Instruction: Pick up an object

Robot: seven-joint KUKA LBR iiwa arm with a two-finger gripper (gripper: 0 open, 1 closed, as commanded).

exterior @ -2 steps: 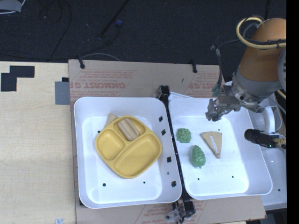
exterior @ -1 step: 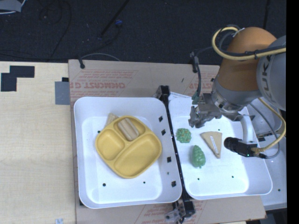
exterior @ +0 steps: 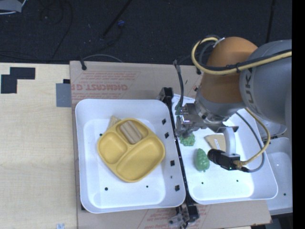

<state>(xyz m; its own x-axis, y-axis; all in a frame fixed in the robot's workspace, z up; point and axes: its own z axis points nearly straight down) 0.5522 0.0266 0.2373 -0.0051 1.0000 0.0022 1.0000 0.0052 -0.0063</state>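
My gripper reaches down into the right bin, close to its left wall, under the arm's orange band. A small light-green lump lies right below the fingertips, touching or nearly touching them. A darker green oblong object lies a little further toward the front. A tan wedge-shaped piece lies to the right, partly hidden by the arm's hardware. I cannot make out anything held between the fingers.
The left bin holds a yellow divided plate with a tan ridged piece in its upper compartment. A black clamp strip runs between the bins. A cable and black connector hang over the right bin.
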